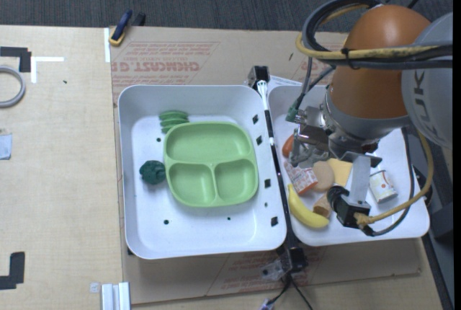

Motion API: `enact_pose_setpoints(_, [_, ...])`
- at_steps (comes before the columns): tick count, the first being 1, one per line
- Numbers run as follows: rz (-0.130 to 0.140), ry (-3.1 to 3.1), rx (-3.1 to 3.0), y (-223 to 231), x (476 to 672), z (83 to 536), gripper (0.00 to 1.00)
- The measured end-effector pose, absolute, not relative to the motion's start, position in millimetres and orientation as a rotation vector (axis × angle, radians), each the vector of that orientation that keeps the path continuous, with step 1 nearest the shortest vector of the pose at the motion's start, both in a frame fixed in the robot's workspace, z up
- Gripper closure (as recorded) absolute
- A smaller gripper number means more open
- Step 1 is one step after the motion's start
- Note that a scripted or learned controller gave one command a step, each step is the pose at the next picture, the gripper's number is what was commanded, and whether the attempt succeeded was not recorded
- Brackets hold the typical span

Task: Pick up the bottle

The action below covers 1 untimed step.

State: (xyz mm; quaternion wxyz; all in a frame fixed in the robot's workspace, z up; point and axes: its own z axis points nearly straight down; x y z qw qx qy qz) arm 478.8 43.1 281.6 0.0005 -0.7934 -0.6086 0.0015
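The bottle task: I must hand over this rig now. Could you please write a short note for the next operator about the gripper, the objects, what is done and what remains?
Gripper: the arm hangs over the right bin, and its bulk hides the fingers, so their state cannot be told.
Objects: the right bin holds a banana, a small white carton and a pile of other food items. I cannot pick out a bottle among them; it may be under the arm. The left bin holds a green divided plate and a dark green item beside it.
Done: no pickup can be confirmed.
Left: locate the bottle, grasp it, lift it.
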Motion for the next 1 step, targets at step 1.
enact_pose_setpoints(1, [0.005,-1.951,-2.461,161.6,477.0,229.3,1.00])
